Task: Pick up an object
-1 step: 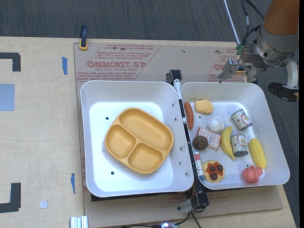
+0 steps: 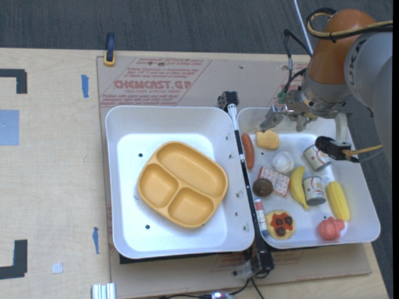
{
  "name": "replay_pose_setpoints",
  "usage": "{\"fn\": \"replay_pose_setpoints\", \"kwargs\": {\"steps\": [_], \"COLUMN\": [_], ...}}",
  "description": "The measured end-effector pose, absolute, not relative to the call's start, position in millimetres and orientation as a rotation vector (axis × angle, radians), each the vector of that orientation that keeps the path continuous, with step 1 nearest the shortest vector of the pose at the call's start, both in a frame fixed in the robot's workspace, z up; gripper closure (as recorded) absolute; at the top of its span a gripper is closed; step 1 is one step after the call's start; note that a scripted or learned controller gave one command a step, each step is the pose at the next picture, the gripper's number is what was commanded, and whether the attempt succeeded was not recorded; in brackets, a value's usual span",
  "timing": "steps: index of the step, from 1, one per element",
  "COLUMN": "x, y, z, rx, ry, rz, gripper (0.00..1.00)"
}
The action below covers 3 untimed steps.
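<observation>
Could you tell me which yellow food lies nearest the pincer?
The yellow wedge, right beside the pincer; the banana and corn lie farther off.

A pale wooden bench point(image 2: 50, 185) with blue tape marks point(image 2: 85, 86) stands on dark grey carpet point(image 2: 156, 11), evenly lit.

Two bins point(image 2: 124, 167) point(image 2: 361, 223), one plate point(image 2: 182, 184), two cans point(image 2: 317, 157) point(image 2: 314, 190), one banana point(image 2: 298, 185), one corn point(image 2: 338, 200).

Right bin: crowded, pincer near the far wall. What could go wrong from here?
1. The pincer is close to the far wall of the right bin; descending there might clip the rim.
2. The yellow piece, sausage and white piece lie close together, so a grasp may nudge neighbours or catch two.
3. The can looks round and may slip.
</observation>
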State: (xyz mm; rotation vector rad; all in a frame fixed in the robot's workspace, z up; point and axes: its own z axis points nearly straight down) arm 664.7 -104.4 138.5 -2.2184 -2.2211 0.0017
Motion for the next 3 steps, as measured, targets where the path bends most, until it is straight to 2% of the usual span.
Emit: {"fn": "replay_pose_setpoints", "kwargs": {"steps": [1, 2, 3], "x": [615.9, 588.0, 589.2], "y": [-94, -93, -93], "z": [86, 86, 97], "rx": [-2.223, -2.223, -2.226], "ry": [-2.222, -2.221, -2.222], "rz": [-0.002, -0.001, -0.005], "gripper": [0.0, 0.0, 1.0]}}
